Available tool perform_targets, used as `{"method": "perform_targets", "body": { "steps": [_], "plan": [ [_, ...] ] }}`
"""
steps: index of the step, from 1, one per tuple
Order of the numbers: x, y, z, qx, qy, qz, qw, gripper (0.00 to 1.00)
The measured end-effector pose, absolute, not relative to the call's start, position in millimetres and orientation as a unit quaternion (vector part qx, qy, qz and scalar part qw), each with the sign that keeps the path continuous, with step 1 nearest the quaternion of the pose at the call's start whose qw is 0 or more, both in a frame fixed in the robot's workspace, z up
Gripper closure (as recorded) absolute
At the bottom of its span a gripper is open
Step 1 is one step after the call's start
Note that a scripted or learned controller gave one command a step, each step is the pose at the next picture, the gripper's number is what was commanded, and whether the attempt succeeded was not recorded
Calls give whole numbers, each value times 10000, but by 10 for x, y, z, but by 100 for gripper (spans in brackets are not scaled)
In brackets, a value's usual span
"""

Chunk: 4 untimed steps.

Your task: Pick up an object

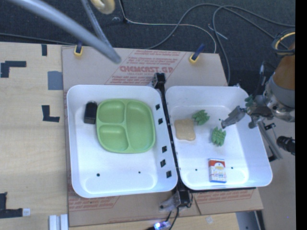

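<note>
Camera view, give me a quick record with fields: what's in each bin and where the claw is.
left bin: green divided plate; small black object beside the plate's left edge
right bin: tan sponge-like piece; two green toys; small red and white box
claw: over the right bin's right side, near the green toys, nothing seen held
task state: no object picked up yet

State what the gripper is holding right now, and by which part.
Nothing is held. The gripper hangs over the right bin, its open fingers bare, just right of the lower green toy and apart from it.
</note>
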<state>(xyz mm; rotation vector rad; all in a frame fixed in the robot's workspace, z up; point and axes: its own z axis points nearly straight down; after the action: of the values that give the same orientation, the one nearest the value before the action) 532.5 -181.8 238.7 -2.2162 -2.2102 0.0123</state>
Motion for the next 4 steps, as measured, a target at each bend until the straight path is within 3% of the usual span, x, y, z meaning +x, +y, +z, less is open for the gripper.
{"method": "perform_targets", "body": {
  "steps": [1, 4],
  "plan": [
    [5351, -1813, 2456, -7067, -7076, 5, 5, 0],
    [5493, -1795, 843, -7064, -7078, 10, -4, 0]
  ]
}}
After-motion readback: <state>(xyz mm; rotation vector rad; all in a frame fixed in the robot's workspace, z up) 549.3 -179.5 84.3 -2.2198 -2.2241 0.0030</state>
